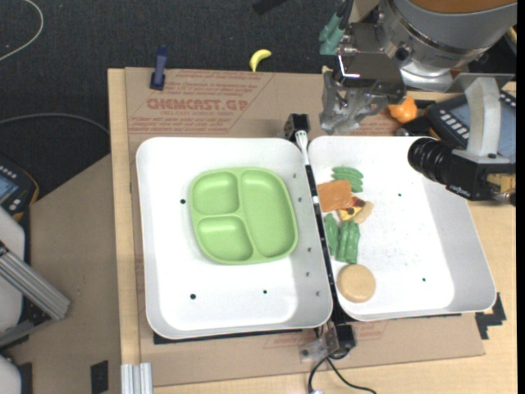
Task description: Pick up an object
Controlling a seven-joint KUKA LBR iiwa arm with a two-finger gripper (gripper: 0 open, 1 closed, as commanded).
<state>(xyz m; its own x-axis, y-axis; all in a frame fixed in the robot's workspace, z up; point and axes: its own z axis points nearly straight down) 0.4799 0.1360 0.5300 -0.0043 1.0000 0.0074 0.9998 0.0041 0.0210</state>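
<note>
My gripper [346,112] hangs above the far left corner of the right bin [426,245], high over the bench. Nothing shows in it. Below it, along the bin's left side, lies a row of toy foods: a small green pod [348,174], an orange-brown slab [334,195], a yellowish piece with red spots [356,213], a pair of long green pods [344,240] and a round tan biscuit [357,284]. A green divided plate [244,216] sits in the left bin [164,245].
A black cylinder device [439,164] juts over the right bin's far right rim. An orange object [402,110], a yellow banana [260,57] and a blue clip [159,69] lie beyond the bins on the cardboard.
</note>
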